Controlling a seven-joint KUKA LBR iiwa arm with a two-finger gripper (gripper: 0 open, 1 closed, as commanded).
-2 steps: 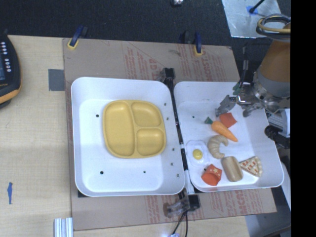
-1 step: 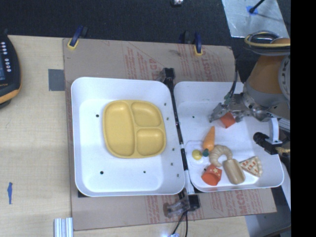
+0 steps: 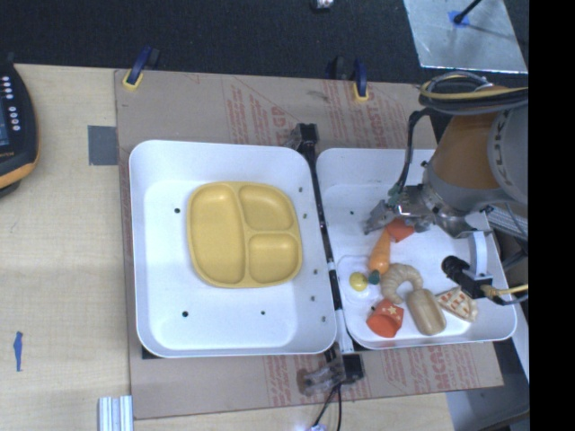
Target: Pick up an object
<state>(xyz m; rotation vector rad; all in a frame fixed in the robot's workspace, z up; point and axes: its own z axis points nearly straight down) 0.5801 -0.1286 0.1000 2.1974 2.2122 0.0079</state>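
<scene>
My gripper (image 3: pixel 400 222) is low in the right bin (image 3: pixel 350 178), near its middle, with the grey wrist and orange band above it to the right. Its fingers (image 3: pixel 375 219) stand open, one on each side of the upper end of an orange carrot (image 3: pixel 382 251). The carrot lies slanting down to the left on the bin floor. Just below it are a small yellow ball (image 3: pixel 358 281), a tan pretzel (image 3: pixel 401 279), a bread roll (image 3: pixel 426 312), a red strawberry-like piece (image 3: pixel 386 319) and a pizza slice (image 3: pixel 459 304).
A yellow divided plate (image 3: pixel 243 233) lies in the left bin (image 3: pixel 153 312). A black clip (image 3: pixel 307 136) sits on the wall between the bins. A black part (image 3: pixel 456 270) and cables hang beside the wrist at the right bin's right side.
</scene>
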